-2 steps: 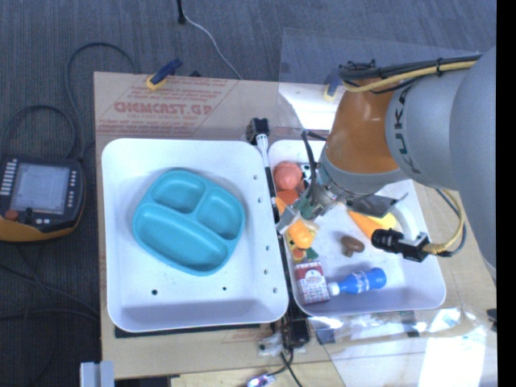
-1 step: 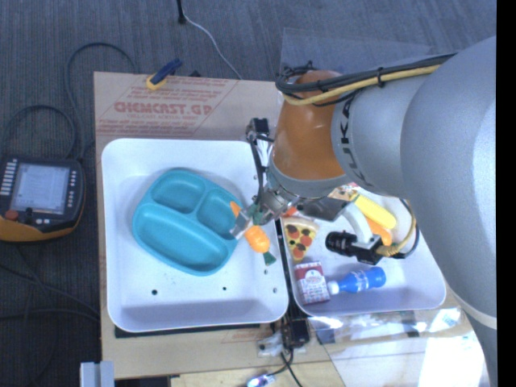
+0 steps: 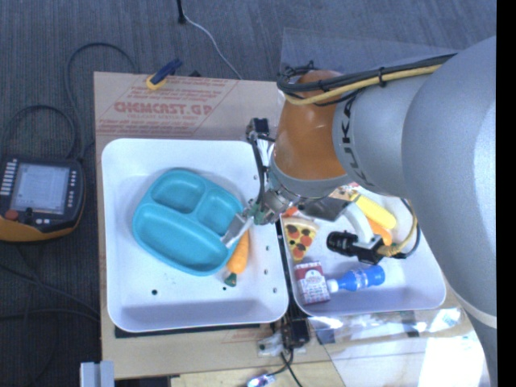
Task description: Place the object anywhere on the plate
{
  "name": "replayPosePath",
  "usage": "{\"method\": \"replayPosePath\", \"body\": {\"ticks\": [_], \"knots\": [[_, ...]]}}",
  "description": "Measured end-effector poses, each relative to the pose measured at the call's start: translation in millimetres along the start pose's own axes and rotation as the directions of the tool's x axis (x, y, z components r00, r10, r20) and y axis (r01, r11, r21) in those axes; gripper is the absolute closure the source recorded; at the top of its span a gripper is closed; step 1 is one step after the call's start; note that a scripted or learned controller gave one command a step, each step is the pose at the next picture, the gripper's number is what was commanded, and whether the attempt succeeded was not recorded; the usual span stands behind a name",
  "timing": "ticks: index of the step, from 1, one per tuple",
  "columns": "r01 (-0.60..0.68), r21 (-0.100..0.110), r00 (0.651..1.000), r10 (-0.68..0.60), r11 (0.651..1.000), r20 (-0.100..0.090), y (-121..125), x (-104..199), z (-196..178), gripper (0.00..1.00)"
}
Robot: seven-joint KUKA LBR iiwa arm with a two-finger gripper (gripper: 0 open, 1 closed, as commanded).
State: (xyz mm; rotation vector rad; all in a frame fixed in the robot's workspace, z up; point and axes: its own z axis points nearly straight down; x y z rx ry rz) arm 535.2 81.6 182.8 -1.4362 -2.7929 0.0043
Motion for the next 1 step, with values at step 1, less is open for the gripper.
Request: {"method": "replayPosePath", "body": {"ticks": [1], "knots": [[0.001, 0.001, 1.0, -0.001, 1.0, 0.0, 0.2, 0.2, -8.7, 1.0]]}}
